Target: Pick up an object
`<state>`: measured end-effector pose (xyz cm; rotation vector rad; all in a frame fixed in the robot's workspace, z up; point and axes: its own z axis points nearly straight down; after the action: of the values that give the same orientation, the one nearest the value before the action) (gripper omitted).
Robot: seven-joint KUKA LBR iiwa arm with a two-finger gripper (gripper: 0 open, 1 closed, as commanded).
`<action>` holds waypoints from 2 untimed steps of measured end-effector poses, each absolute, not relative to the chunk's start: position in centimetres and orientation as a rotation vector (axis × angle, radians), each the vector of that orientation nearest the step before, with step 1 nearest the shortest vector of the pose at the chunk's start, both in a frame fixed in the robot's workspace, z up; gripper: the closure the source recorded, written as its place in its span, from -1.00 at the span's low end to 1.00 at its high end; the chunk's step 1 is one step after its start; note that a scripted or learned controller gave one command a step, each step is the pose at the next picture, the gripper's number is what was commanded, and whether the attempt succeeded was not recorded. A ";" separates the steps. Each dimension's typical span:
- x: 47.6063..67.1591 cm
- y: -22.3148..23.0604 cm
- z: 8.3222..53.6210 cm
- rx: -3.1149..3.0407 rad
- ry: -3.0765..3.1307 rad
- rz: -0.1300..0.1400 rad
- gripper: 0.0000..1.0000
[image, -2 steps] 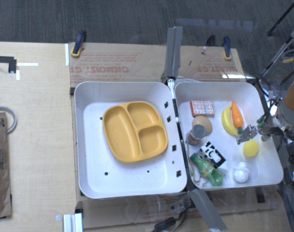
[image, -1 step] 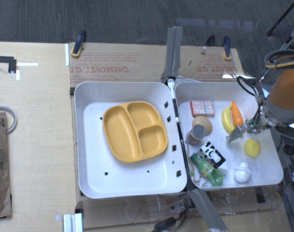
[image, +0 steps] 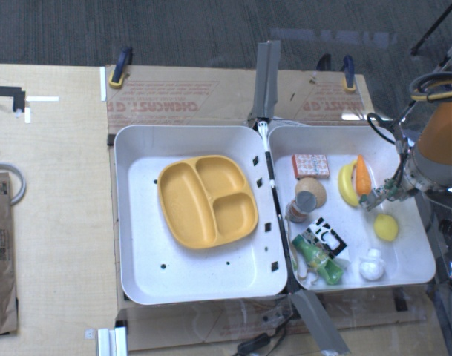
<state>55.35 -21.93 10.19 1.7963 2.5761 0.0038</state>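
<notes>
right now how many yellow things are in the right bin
2: a banana near the far right side, beside the carrot, and a lemon nearer the front right. The clutter may hide more.

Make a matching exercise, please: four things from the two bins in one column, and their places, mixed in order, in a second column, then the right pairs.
Things:
1. yellow divided plate
2. patterned box
3. white ball
4. green bottle

Places:
A. near right corner of the right bin
B. far side of the right bin, by the divider
C. alone in the left bin
D. near edge of the right bin, by the divider

Pairs: 1-C, 2-B, 3-A, 4-D
</notes>
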 end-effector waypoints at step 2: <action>61.1 -22.2 23.5 1.943 2.464 -0.001 1.00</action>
<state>61.12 -22.22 23.54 1.9431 2.4640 -0.0011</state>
